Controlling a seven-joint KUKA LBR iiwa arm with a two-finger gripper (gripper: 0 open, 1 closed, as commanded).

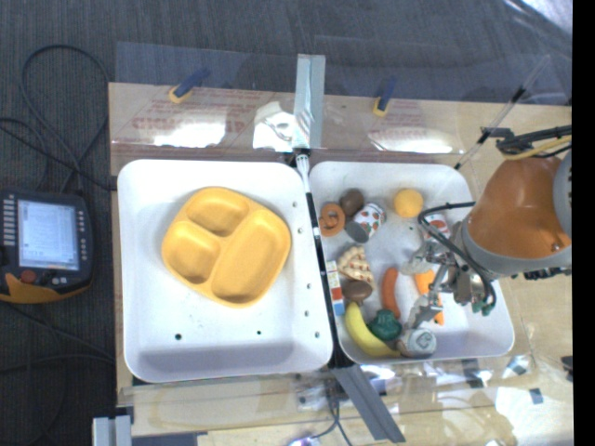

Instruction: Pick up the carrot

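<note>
The arm's orange band [518,214] hangs over the right bin [483,337]; the jaws, empty and part-open, hover just beside the carrot [390,288].

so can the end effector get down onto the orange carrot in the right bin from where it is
Probably yes: the end effector hovers just right of the small orange carrot, whose top is uncovered, though the yellow banana and green toy crowd its lower end.

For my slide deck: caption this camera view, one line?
Gripper hovers beside the carrot in the right bin; yellow plate in left bin.
</note>
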